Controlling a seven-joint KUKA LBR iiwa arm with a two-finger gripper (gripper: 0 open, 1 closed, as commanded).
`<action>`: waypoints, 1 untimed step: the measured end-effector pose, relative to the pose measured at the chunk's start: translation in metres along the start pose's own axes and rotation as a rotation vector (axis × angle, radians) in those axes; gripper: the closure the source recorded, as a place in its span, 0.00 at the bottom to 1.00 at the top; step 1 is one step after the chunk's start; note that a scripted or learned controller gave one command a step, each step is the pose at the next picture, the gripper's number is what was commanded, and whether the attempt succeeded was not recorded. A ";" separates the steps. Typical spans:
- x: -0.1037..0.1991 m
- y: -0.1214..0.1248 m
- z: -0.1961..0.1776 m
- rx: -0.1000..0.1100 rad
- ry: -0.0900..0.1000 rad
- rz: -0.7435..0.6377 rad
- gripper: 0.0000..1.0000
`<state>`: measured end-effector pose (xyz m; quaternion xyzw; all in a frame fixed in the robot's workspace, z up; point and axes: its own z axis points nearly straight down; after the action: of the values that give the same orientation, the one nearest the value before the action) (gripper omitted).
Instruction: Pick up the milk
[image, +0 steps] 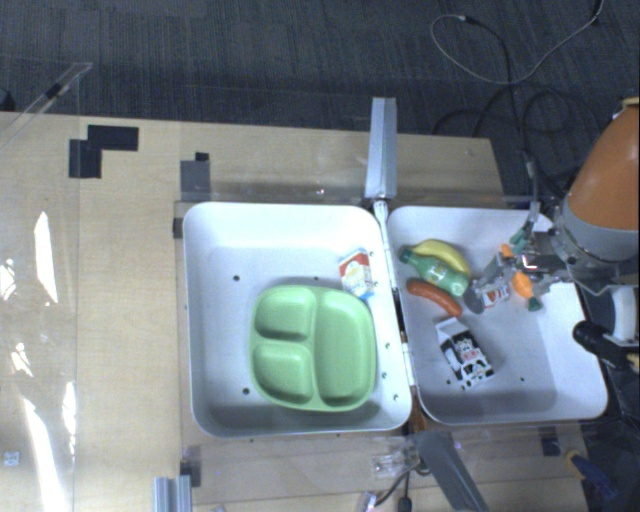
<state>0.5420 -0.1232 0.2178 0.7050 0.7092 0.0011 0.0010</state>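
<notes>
Although the task was the milk (357, 273), the gripper (492, 290) hung over the right bin (560, 380), low among the things there, while the small red-and-white carton sat in the left bin (215, 300), against its right wall and just above the green tray's (315, 348) upper right corner. Whether the fingers were spread or pressed together could not be told; nothing could be made out between them. To do this step well, the arm would have needed to rise clear of the bottle (437, 273), the banana (441, 253) and the sausage (434, 297), cross the divider between the bins, and come down over the carton. The wall beside it left little room, so the fingers would likely have fitted best set along the wall, not across it. A second small carton (465, 355) in the right bin could easily have been mistaken for the target.
</notes>
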 end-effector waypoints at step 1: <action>0.030 -0.053 0.111 0.004 0.000 0.133 0.00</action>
<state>0.4894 -0.0933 0.1069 0.7507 0.6606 0.0000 -0.0005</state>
